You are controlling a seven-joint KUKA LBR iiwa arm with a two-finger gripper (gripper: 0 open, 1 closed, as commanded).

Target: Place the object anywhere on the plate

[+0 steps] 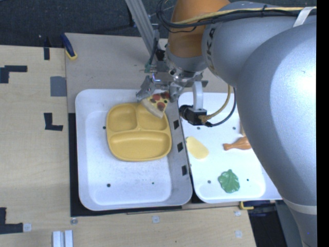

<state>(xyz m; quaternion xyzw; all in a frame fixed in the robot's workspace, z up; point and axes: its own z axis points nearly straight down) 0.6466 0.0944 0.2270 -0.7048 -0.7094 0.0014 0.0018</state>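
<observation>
Camera view, as we log it: yellow three-compartment plastic plate [138, 133] in the left white bin [92, 153]. Our hand [157, 94] grips a toy pizza slice [156, 104] over the plate's upper-right rim. The right white bin [205, 189] holds a pale yellow disc [197, 148], an orange drumstick-shaped toy [237, 145] and a green leafy toy [229, 180].

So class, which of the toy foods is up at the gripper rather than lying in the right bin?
The pizza slice, between the gripper's fingers over the plate's corner; the others lie in the bin.
</observation>
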